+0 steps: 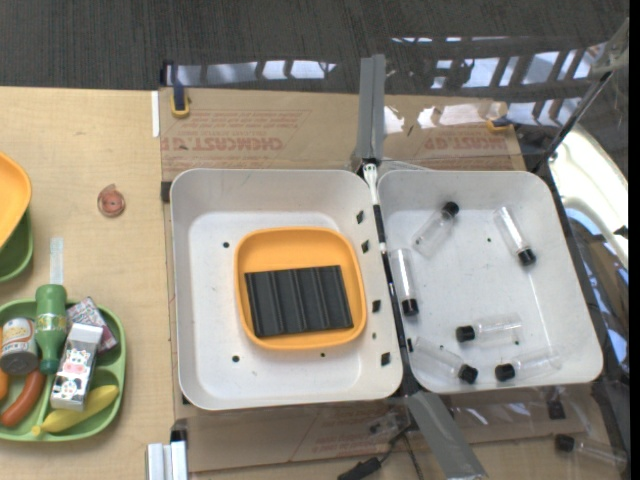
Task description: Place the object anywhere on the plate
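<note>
Left bin: shallow white plastic bin, seated on the bench, touching its neighbour along the centre seam.
Plate: rounded-square orange plastic plate, lying flat near the middle of the left bin.
Plate load: dark grey ribbed rectangular block, resting on the plate, its long side running left to right, inside the rim.
Right bin: shallow white plastic bin, holding about six clear plastic vials with black caps.
Vial positions: one near the upper middle; one at the upper right; one along the left wall; three near the lower edge, their outlines faint against the white floor, so the count is approximate.
Bench left side: green divided tray of toy food, well apart from both bins.
Tool: state cannot be told from this view.
</note>
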Robot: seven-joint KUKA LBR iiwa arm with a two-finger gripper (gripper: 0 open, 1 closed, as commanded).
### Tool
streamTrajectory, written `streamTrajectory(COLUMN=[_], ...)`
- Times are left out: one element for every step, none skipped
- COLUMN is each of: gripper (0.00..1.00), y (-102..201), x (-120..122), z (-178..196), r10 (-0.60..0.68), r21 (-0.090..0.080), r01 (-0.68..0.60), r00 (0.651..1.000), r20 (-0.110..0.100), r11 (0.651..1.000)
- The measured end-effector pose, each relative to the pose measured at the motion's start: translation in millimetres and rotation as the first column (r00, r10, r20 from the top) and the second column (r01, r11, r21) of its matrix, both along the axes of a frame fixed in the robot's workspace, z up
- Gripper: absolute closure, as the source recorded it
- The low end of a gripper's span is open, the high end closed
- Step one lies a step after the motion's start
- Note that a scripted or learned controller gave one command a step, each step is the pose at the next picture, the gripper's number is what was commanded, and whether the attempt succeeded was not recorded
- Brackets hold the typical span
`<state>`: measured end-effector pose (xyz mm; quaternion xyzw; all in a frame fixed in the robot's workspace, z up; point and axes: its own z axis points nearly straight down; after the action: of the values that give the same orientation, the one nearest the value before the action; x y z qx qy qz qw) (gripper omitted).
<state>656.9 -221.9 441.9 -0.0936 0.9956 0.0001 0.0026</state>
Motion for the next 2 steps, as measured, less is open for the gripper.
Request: streamTrajectory(gripper=[0.00,0.00], y=[0.0,0.5], x=[0.0,3.2], z=[0.0,0.7], r10=[0.000,0.294], r21=[0.000,-0.001], r01=[0.000,-0.294], r00=[1.000,0.956], r20=[0.000,0.001], r11=[1.000,0.956])
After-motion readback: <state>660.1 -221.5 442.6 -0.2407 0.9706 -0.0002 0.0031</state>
